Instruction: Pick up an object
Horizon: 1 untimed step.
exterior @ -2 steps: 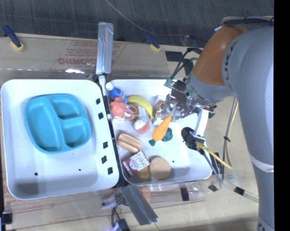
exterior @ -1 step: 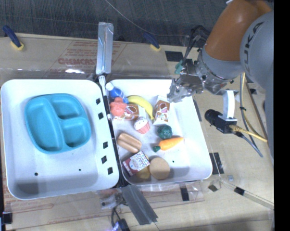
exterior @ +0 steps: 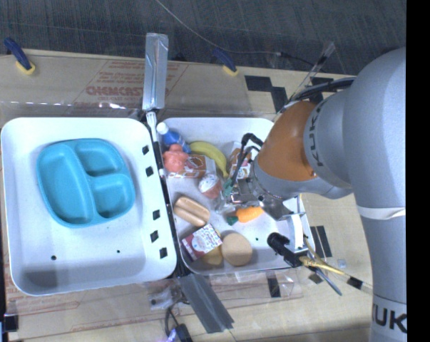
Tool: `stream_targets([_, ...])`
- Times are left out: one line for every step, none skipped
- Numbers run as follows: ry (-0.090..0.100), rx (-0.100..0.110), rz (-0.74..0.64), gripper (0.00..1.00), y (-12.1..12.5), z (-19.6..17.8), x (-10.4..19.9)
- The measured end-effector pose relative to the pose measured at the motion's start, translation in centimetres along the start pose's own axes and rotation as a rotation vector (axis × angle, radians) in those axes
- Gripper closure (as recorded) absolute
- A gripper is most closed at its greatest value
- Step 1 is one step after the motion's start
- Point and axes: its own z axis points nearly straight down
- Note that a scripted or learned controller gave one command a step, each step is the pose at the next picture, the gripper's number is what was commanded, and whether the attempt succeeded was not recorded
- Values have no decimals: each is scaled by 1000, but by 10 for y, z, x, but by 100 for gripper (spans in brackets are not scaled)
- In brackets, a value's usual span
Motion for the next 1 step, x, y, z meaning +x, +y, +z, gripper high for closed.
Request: stream_targets([1,0,307,100,-50,0,1])
